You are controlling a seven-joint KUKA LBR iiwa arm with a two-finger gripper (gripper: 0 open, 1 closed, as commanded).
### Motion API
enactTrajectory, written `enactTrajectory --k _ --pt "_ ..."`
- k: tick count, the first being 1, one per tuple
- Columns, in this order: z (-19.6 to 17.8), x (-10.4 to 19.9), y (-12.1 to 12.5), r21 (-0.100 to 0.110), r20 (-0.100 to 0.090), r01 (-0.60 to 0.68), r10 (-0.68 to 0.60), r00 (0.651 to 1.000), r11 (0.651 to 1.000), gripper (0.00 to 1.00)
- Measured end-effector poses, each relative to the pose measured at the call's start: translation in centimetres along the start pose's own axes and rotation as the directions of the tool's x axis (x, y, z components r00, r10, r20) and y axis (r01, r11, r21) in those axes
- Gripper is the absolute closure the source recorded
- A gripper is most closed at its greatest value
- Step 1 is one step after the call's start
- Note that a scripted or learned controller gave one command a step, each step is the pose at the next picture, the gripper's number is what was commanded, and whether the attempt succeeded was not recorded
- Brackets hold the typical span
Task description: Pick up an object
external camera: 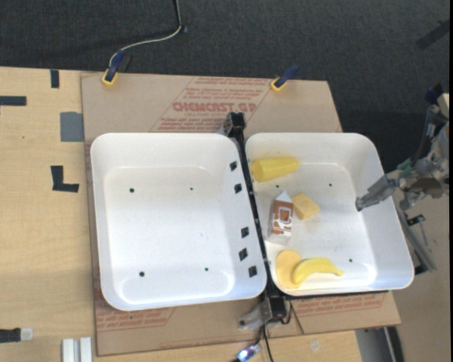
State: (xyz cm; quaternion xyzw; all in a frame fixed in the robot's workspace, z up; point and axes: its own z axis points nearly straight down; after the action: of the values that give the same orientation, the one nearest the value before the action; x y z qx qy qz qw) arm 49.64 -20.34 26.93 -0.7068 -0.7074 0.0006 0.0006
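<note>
Camera view has the gripper (374,193) at the right bin's (366,153) right edge, whether it grips I cannot tell, and I'd have it drop squarely over the banana (317,268) near the front wall before closing.

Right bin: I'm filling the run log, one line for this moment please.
gripper: right bin's right edge, holding nothing | contents: banana, yellow block, carton | pick: not yet
</note>
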Motion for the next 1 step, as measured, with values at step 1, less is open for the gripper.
enactTrajectory --k 1 --pt "11.33 2.64 5.16 0.001 -0.001 0.003 -0.003 1.000 1.000 0.00"
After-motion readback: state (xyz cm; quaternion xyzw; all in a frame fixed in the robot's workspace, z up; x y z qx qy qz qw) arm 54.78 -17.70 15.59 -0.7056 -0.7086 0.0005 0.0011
